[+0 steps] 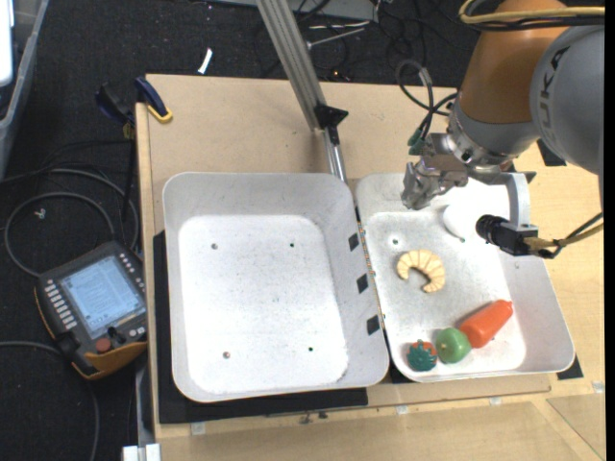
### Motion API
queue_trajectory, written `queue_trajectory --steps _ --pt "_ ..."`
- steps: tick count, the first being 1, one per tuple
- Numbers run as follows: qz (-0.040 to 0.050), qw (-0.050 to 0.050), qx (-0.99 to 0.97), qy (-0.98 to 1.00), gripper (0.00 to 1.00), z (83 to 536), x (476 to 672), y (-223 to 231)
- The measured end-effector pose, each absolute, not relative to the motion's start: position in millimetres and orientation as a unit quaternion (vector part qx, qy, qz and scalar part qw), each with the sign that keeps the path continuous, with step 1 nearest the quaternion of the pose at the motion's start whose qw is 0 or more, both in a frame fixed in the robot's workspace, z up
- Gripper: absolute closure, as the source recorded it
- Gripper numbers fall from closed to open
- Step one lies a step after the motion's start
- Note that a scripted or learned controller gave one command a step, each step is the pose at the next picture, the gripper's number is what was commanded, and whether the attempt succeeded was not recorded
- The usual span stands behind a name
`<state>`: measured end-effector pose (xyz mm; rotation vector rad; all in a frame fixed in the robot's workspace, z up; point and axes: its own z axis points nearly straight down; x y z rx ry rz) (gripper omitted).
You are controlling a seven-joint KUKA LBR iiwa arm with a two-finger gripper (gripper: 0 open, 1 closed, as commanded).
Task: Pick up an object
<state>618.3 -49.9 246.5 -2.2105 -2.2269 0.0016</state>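
The right bin holds a pale curled croissant-shaped piece near its middle. An orange carrot-like piece, a green round piece and a small teal piece lie along the bin's near side. My gripper hangs over the bin's far left corner, above and behind the croissant piece, with nothing seen between its fingers.
The left bin sits beside the right one, sharing a middle rim with black clips. A metal pole slants down to the bench behind the bins. A teach pendant lies on the floor at left.
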Motion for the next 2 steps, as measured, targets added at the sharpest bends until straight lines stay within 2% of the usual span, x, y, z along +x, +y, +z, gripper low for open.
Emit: queue_trajectory --steps 2 --pt "0.0007 0.002 -0.704 -0.71 1.0 223 585.1 56"
